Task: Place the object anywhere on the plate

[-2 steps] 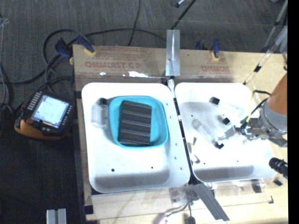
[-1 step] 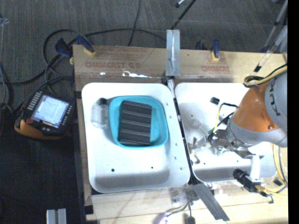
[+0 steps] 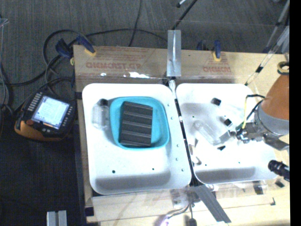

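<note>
So my gripper (image 3: 225, 138) is sitting over the right bin (image 3: 235, 171), coming in from the right side with the orange band of my arm (image 3: 277, 102) just behind the wrist. The fingers are see-through and hard to make out against the white, so honestly I can't tell how far apart they are or whether there's anything between them. A couple of small dark bits lie on the right bin's floor near my fingertips. Over in the left bin (image 3: 131, 173), the blue plate (image 3: 161, 126) has a dark ribbed block (image 3: 136, 124) lying flat on it, pretty much centred. Just off the plate's left edge, touching or nearly touching it, there's a clear little bottle with a black cap (image 3: 100, 113) lying on the bin floor. Farther back is the wooden board (image 3: 122, 62) with clamps, and off the bench to the left a handheld controller (image 3: 47, 114) with its screen lit.
</note>
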You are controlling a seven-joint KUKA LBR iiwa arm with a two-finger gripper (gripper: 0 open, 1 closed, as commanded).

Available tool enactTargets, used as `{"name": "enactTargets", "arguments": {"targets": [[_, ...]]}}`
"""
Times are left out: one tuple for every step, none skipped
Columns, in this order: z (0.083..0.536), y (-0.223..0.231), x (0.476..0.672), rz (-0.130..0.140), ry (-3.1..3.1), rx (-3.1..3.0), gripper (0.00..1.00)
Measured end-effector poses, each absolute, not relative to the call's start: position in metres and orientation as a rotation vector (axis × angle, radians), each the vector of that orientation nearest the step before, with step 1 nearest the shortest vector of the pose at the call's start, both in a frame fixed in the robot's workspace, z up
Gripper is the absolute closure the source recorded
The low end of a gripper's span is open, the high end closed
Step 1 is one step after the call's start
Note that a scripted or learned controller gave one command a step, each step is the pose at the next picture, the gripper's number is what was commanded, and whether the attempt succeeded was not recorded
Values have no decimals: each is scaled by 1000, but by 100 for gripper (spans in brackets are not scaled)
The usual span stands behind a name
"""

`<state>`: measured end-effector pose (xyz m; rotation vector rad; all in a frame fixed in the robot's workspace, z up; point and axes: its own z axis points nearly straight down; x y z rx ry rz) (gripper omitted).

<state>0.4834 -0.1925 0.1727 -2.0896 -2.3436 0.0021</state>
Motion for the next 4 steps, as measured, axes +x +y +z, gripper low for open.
{"name": "enactTargets", "arguments": {"targets": [[134, -133, 483, 4, -2139, -2295, 0], [191, -193, 483, 4, -2238, -2204, 0], [147, -118, 485, 6, -2249, -2192, 0], [202, -215, 483, 5, -2302, -2139, 0]]}}
